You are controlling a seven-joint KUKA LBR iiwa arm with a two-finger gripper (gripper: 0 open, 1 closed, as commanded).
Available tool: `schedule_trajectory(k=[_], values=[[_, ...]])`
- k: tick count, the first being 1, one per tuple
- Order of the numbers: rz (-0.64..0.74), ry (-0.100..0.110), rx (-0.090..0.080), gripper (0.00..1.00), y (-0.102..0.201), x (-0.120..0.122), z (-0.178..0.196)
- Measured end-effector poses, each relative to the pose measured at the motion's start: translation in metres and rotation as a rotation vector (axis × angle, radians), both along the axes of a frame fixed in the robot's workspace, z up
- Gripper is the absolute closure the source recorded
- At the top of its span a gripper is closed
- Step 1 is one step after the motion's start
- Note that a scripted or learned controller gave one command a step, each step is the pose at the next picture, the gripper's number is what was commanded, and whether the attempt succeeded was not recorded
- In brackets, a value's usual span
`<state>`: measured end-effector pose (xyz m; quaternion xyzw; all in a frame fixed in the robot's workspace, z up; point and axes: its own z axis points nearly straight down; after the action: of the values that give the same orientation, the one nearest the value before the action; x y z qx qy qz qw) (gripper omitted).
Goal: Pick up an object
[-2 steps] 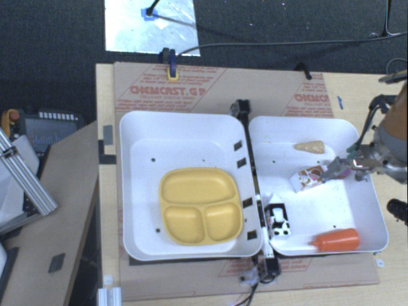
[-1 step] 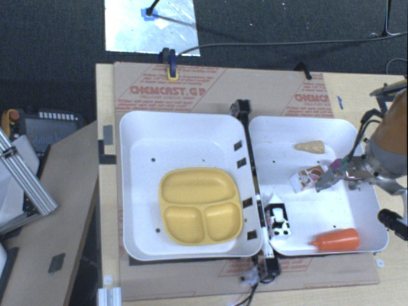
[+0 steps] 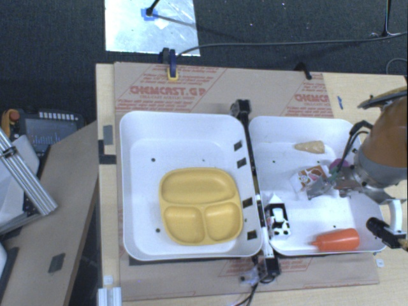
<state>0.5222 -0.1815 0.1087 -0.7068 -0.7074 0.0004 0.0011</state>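
My gripper (image 3: 324, 185) reaches in from the right and sits low in the right bin (image 3: 280, 132), right against a small clear packet with red and white print (image 3: 307, 177). Its tip overlaps the packet's right side. In the same bin a tan pastry-like piece (image 3: 309, 146) lies toward the back. An orange carrot-shaped toy (image 3: 336, 239) rests near the front wall, and a small black-and-white toy (image 3: 276, 222) sits at the front left corner.
The left bin (image 3: 137, 171) holds a yellow divided plate (image 3: 200, 205). The arm's grey wrist and orange band (image 3: 386, 142) hang over the right bin's right side. A divider rail with black clips (image 3: 250, 171) runs between the bins.
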Motion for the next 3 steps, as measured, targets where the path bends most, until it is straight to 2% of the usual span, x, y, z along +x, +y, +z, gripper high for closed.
schedule_trajectory(k=[1,3], values=[[0.0,-0.005,-0.002,1.0,-0.001,0.001,0.013],[0.003,-0.01,-0.004,1.0,-0.008,0.013,0.117]])
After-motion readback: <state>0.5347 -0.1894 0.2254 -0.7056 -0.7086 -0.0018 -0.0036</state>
